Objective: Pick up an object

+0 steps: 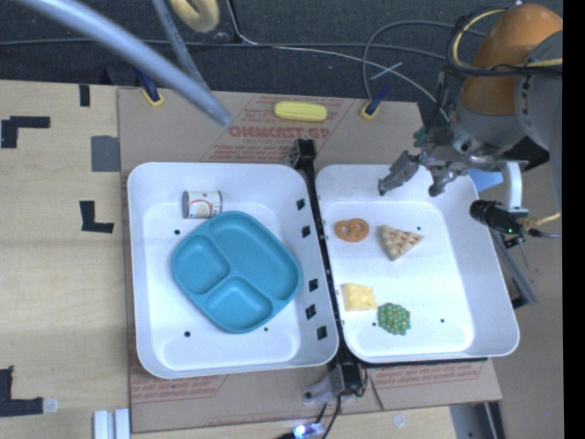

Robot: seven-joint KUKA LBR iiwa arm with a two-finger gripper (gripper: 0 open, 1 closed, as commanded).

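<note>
The right bin (457, 273) holds a round brown pretzel-like piece (351, 230), a triangular tan wedge (399, 241), a yellow block (358, 296) and a green bumpy ball (394, 318). My gripper (417, 177) hangs over the bin's far edge, up and to the right of the wedge. Its two dark fingers (396, 174) are spread apart with nothing between them. The grey arm with its orange band (512, 39) comes in from the upper right.
The left bin (151, 245) holds a blue divided plate (237, 270) and a small can (201, 205) lying on its side. A yellow banana-like object (300, 111) lies on the cardboard behind the bins. Cables run across the dark strip at the back.
</note>
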